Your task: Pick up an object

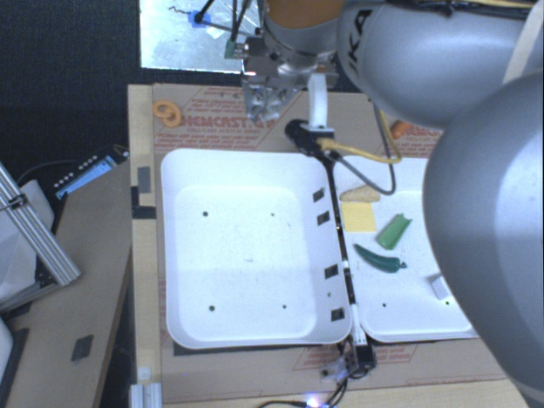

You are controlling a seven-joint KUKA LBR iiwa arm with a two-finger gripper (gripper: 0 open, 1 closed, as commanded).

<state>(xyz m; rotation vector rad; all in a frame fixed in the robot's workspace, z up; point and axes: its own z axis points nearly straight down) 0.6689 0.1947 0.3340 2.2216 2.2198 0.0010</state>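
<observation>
Camera view, seen from above at a slant, described from the near edge of the bench toward the far edge.

Nearest the viewer, a small cluster of wiring and clips [353, 362] sits at the front end of the seam between the two bins. The left bin [183, 313] is a shallow white tray showing only small dark dots on its floor. The right bin [408, 325] lies touching it along a black-clipped seam [337, 236] and is partly covered by the grey arm [484, 219], which fills the right side of the frame.

In the right bin, a small pale grey piece [439, 288] lies just beside the arm's outline. Farther in, a dark green chili pepper [380, 259] lies tilted, with a lighter green block [393, 230] just beyond it. A yellow square [358, 218] lies near the seam, and a tan piece [360, 195] touches its far edge.

Beyond both bins, over the printed cardboard [212, 113], the gripper [265, 102] hangs below the orange band [306, 7], well apart from every object; whether its fingers are apart or together cannot be told. An orange ring [167, 112] rests on the cardboard at the far left corner.
</observation>
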